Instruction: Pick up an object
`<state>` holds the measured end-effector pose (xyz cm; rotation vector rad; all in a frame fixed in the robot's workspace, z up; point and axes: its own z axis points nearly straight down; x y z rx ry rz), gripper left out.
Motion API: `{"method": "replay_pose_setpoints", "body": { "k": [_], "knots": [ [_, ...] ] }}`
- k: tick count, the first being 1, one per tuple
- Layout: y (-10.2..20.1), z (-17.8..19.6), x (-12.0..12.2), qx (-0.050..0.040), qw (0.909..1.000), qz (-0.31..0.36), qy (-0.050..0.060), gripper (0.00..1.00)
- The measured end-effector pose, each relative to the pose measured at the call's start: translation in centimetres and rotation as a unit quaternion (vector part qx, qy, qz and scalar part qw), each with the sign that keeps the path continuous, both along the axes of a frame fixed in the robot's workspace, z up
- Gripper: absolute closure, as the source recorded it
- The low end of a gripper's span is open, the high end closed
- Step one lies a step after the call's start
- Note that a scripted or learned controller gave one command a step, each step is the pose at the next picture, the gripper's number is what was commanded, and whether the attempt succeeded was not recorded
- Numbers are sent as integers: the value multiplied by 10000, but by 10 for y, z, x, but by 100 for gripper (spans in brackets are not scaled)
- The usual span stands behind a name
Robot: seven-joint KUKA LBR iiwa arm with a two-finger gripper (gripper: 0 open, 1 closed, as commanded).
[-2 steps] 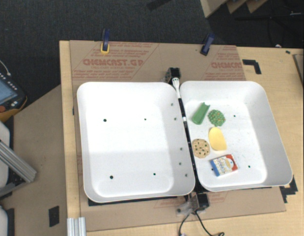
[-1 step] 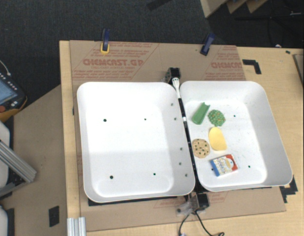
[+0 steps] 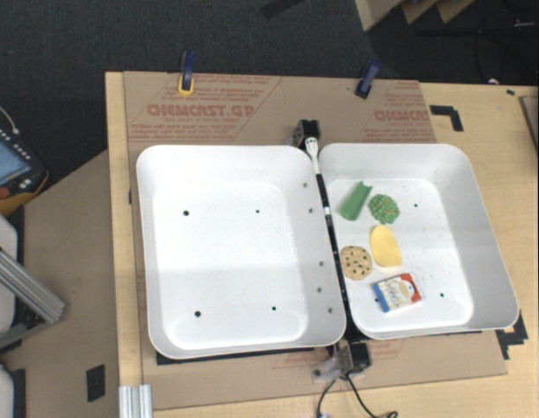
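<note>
Lying in the right bin (image 3: 443,168) are 5 small objects, all close to its left wall: a green stick-shaped piece (image 3: 356,200) tilted at the top, a round bumpy green item (image 3: 384,207) just beside it, a yellow wedge (image 3: 387,246) below, a brown speckled cookie (image 3: 355,262) near the wedge's lower left, and a red, white and blue packet (image 3: 397,293) lowest of all, its print too small to read. The left bin (image 3: 165,168) sits touching the right one along a dark seam. Both rest on a cardboard sheet (image 3: 252,103) held by 2 blue clamps (image 3: 187,71). The gripper's state cannot be told.
</note>
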<state>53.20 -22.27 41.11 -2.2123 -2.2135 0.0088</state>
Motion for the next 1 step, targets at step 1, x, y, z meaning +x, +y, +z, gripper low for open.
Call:
{"method": "replay_pose_setpoints", "body": {
  "k": [1],
  "knots": [
    [32,121,-37,-49,9999,15,-143,100]
  ]
}}
